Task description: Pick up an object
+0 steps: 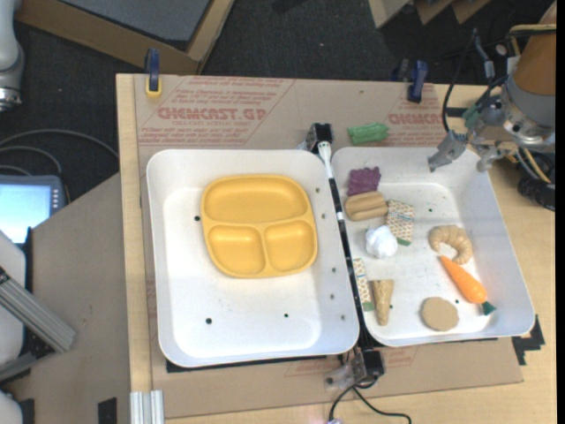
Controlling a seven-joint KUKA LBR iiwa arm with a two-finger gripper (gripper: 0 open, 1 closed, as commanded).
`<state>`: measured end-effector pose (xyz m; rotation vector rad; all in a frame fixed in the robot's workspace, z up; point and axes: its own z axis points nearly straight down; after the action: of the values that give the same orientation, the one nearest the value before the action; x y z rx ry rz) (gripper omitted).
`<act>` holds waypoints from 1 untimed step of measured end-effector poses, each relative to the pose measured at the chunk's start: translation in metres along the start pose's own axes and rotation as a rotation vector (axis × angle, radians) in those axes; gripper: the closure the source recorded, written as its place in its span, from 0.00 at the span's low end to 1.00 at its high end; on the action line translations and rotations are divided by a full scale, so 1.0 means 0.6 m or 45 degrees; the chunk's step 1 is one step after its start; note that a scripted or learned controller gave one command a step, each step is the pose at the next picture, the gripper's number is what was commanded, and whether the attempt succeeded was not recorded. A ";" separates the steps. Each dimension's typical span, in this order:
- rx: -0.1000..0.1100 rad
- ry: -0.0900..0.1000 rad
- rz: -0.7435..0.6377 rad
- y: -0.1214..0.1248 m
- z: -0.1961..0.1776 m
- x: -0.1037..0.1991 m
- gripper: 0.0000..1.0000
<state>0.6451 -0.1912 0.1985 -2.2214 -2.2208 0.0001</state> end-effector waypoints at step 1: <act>-0.005 -0.002 -0.002 -0.063 0.173 -0.038 0.00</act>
<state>0.6073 -0.2142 0.0948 -2.2226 -2.2250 -0.0027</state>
